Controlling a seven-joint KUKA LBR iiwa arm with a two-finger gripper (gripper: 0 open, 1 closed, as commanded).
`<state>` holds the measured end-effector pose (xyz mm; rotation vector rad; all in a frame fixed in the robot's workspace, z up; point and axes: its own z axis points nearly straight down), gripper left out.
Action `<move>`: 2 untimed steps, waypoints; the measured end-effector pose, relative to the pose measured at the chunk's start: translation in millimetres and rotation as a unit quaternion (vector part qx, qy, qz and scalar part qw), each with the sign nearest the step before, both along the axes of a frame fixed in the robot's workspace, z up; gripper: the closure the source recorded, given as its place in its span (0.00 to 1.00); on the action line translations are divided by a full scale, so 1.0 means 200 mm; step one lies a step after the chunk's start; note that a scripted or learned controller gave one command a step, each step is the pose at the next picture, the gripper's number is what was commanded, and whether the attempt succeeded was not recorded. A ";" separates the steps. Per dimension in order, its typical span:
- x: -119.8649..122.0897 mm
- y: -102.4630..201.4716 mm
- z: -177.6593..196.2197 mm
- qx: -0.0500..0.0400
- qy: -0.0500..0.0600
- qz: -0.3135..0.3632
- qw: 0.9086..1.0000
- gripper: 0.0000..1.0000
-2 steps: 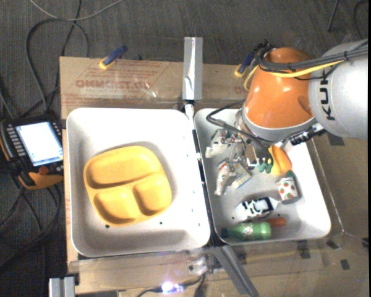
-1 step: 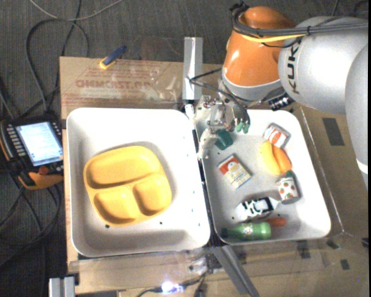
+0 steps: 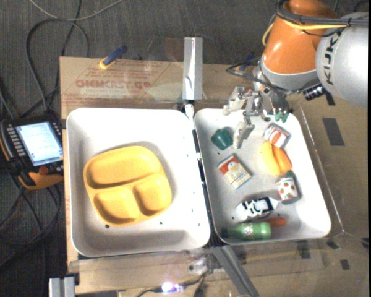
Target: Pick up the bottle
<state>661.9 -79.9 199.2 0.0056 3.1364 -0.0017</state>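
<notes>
The green bottle lies on its side at the front edge of the right bin. The tool hangs over that bin's back edge, its fingers apart, holding nothing.

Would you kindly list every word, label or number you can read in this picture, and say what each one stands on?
"KUKA": dark letters on the grey robot arm, partly cut off by its curve.
Red print on the flat brown cardboard sheet: upside down and faded, unreadable.
Screen of the black handheld pendant: too small to read.
Labels on the small red and white carton and the green bottle: too blurred to read.
</notes>
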 end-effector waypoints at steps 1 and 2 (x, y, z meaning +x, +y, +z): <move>0.01 -0.08 -0.47 0.000 -0.008 0.016 1.000 0.00; 0.01 -0.08 -0.42 0.001 -0.009 0.015 1.000 1.00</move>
